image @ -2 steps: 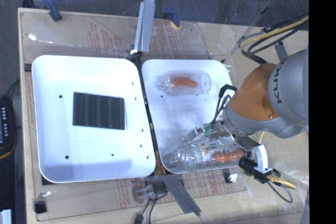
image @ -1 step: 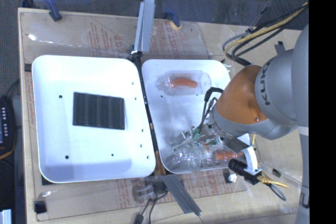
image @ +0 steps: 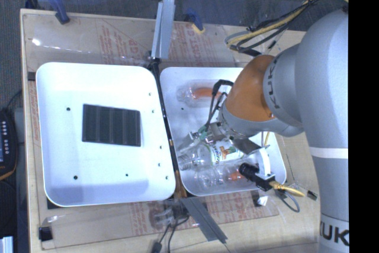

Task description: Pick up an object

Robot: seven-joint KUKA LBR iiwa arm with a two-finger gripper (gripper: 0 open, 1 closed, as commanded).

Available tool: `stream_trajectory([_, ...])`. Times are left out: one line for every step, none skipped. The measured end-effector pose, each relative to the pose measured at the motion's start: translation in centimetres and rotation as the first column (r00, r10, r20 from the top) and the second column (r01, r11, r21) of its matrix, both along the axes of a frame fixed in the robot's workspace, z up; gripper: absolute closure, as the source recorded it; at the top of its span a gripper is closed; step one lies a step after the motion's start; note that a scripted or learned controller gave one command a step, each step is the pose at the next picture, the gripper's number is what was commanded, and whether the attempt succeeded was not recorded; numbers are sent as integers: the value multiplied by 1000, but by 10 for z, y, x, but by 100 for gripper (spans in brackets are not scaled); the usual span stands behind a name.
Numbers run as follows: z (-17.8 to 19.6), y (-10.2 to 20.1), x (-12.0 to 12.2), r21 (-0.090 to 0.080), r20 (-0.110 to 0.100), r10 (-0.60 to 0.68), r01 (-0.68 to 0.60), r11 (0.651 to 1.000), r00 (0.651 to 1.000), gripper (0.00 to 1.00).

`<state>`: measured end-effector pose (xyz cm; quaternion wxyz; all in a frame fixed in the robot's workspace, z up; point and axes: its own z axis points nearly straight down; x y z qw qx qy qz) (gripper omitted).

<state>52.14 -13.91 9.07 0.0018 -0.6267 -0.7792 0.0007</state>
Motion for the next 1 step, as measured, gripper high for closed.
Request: stream_trajectory([30, -72, 8, 0, 3, -41, 41, 999, 999, 0])
